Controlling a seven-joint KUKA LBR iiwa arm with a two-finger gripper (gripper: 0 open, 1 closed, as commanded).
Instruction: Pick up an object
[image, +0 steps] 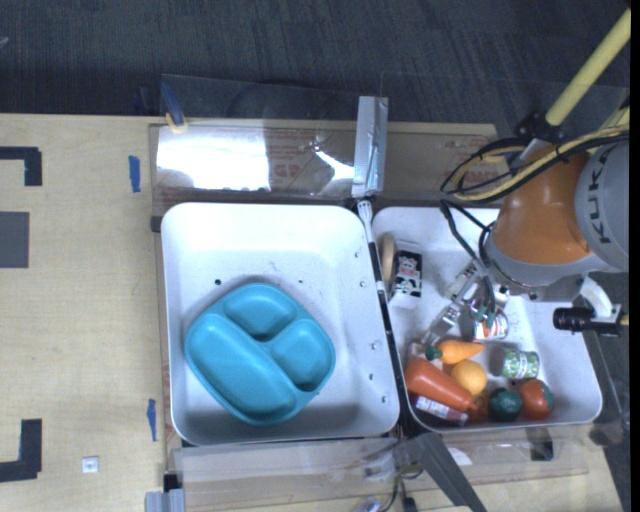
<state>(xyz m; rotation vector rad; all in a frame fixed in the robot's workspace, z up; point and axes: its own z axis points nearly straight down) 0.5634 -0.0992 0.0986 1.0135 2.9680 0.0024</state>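
Right bin (575, 345): loose items crowd its near edge. A long orange carrot (433, 380) lies slanted at the left, a smaller orange piece (457, 351) above it, a yellow lemon (469, 377) just beside. Further right sit a dark green item (504, 403), a red tomato (537, 398) and a small green-labelled can (520, 364) (lying on its side). A black-and-white carton (406, 274) lies apart, near the left wall.
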